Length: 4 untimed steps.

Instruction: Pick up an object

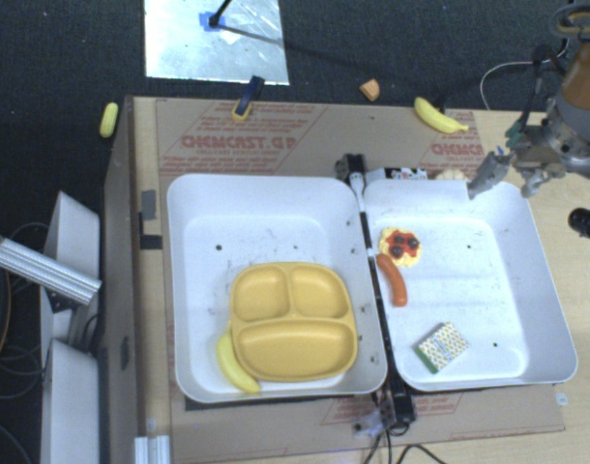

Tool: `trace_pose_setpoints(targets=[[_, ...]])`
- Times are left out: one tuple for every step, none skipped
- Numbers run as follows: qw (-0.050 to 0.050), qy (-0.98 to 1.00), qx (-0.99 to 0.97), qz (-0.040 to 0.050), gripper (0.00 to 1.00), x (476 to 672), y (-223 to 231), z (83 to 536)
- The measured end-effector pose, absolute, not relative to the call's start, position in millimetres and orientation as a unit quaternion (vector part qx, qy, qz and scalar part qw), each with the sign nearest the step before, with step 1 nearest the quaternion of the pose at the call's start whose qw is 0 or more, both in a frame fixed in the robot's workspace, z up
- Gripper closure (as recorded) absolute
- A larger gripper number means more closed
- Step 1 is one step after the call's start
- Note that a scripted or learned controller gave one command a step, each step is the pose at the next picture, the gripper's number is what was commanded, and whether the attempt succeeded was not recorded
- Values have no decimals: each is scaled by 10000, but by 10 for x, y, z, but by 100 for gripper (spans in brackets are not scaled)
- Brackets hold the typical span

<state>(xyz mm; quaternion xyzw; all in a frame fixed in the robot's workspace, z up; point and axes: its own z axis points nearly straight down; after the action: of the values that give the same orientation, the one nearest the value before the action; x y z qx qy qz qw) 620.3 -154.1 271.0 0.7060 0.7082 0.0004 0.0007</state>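
A: Fingers first. The two fingers [489, 174] are spread apart with nothing between them, and the gripper [510, 174] hangs over the far right corner of the right bin [542, 259].

B: So no catch yet?

A: None. This looks like the approach step, before any descent. Candidates sit well to the gripper's left in that bin: a small pizza toy [401, 246], a red sausage [392, 278] just below it by the divider, and a green patterned block [441, 346] near the front wall.

B: And the left bin [208, 220]?

A: A yellow divided plate [293, 319] with a banana [233, 365] tucked against its front left edge.

B: Next move?

A: My call: travel left over the chosen item, line the fingers across the sausage's narrow width, then drop. The divider close beside it could foul a finger.
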Motion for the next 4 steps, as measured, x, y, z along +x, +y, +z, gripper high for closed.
trace_pose_setpoints(targets=[[-8, 7088, 7054, 1, 0, 6118, -899, 1844], [13, 7077, 7065, 11, 0, 6137, -983, 953], [23, 7078, 7064, 17, 100, 6143, -989, 1058], [21, 7078, 7064, 16, 0, 6142, -989, 1057]])
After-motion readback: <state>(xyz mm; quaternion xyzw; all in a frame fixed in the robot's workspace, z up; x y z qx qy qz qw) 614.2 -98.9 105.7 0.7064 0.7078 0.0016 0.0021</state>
